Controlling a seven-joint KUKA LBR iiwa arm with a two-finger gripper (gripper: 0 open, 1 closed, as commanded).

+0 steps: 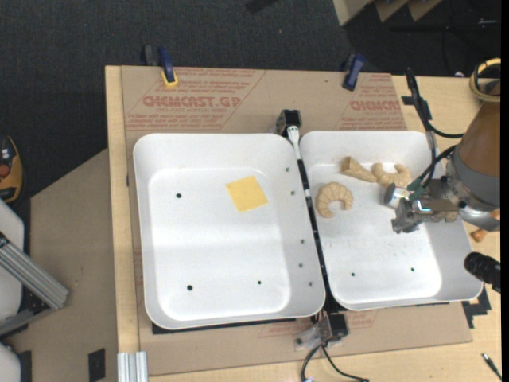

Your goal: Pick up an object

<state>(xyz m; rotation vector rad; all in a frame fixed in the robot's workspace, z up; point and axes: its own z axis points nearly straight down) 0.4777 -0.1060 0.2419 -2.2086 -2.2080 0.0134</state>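
A yellow flat square piece [246, 193] lies in the left bin [159, 237]. In the right bin [382, 281] a tan croissant-shaped piece [335, 198] rests near the left wall. Another tan, knobbly piece [374, 171] lies at the back of that bin. My gripper [399, 211] hangs over the right bin's right half, just right of the croissant and below the knobbly piece. Nothing shows between its fingers.
The two white bins sit side by side on a brown board [199, 98] held by blue clamps [167, 66]. A black latch [288, 122] sits at the back between the bins. The arm's body [481, 165] covers the right bin's right edge.
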